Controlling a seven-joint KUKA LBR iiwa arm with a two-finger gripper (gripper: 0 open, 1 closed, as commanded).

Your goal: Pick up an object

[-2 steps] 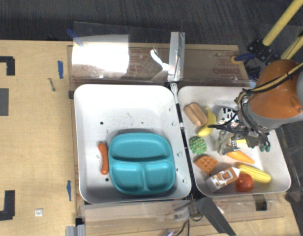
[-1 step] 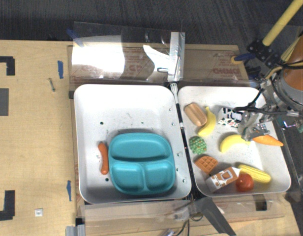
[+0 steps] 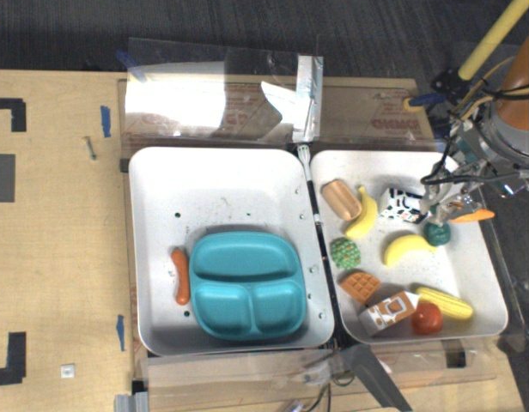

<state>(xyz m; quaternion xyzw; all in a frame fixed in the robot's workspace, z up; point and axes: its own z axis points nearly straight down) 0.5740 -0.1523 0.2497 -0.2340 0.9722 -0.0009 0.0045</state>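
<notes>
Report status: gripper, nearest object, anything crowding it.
Gripper low over right bin, far right side; finger state unclear. Teal round object directly below it, nothing seen held. Lemon and black-and-white toy crowd close by.

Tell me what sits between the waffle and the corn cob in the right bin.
In the camera view, a small carton and a red tomato lie between the waffle and the corn cob, on the right bin's floor.
</notes>
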